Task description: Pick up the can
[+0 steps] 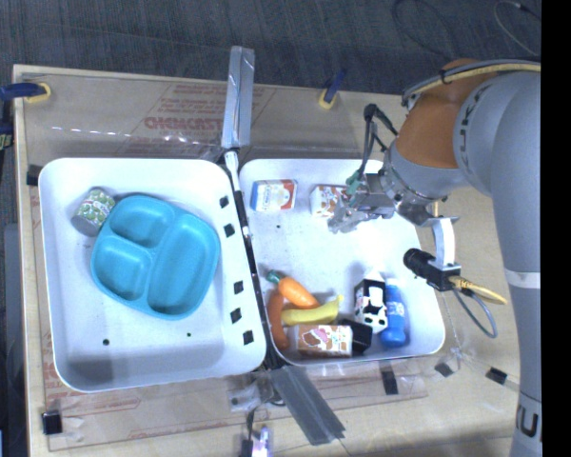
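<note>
One gripper (pixel 347 215) hovered over the right bin (pixel 421 341), beside a small packet (pixel 327 199); finger spacing could not be told. The can (pixel 93 208) lay tilted in the left bin's (pixel 124 365) far corner, touching the blue tray (pixel 156 254).

Lighting: bright, even, overhead; white bins (pixel 133 355) near overexposed, surface detail washed out. Glare: pale streaks on clear sheet over bench (pixel 124 131) along far edge. Shadows: soft, short, beneath blue tray (pixel 157 255) and arm (pixel 476 131). Focus: moderately soft throughout; labels on small packages unreadable. Surrounding dark floor (pixel 171 17) dim, grainy. Edge distortion: slight
</note>
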